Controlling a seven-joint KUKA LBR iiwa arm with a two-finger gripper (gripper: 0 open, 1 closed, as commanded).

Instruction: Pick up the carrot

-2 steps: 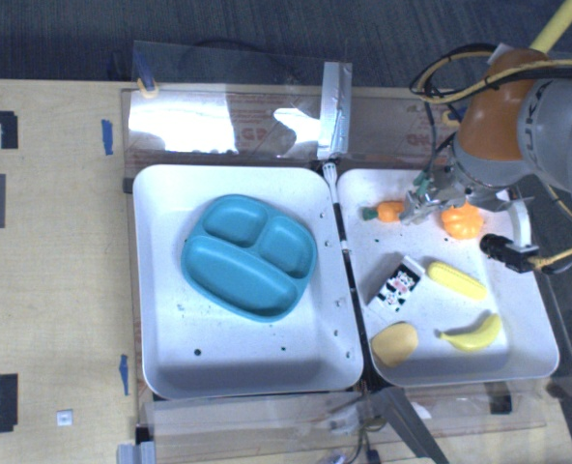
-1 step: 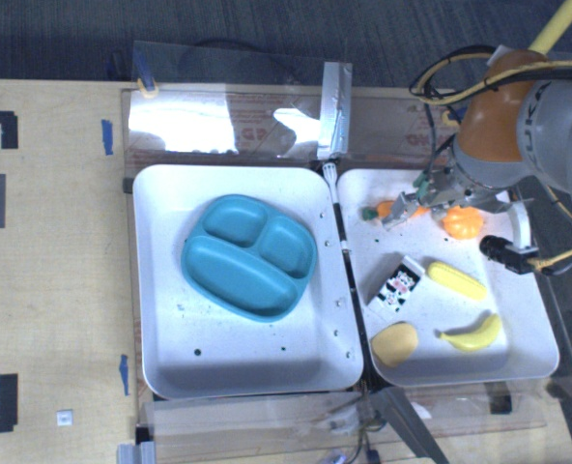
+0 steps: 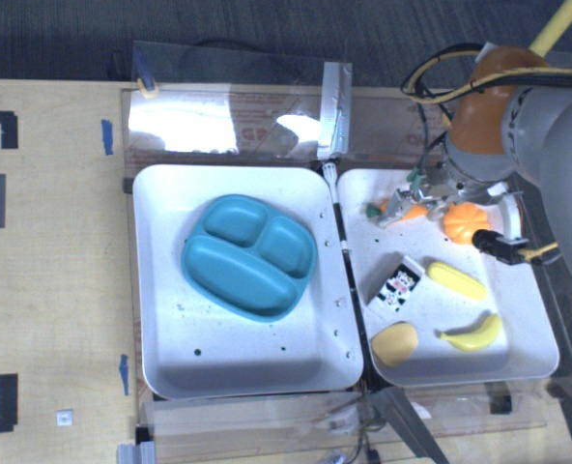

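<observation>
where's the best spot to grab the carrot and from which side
Likely across the orange body of the carrot, just right of its green top, coming from above. It lies flat near the far wall of the right bin, roughly left to right, so fingers should close across its narrow width. The gripper is right there.

No legible text; the small black-and-white carton (image 3: 399, 286) in the right bin (image 3: 532, 356), lower right of frame, bears unreadable print

Lighting: bright, even, from overhead. Glare: strong white patches on clear plastic sheet (image 3: 230, 124), upper centre of frame. Shadows: soft, faint, inside left bin (image 3: 170, 356). Focus: slightly soft throughout; arm (image 3: 547, 133) blurred, upper right.
</observation>
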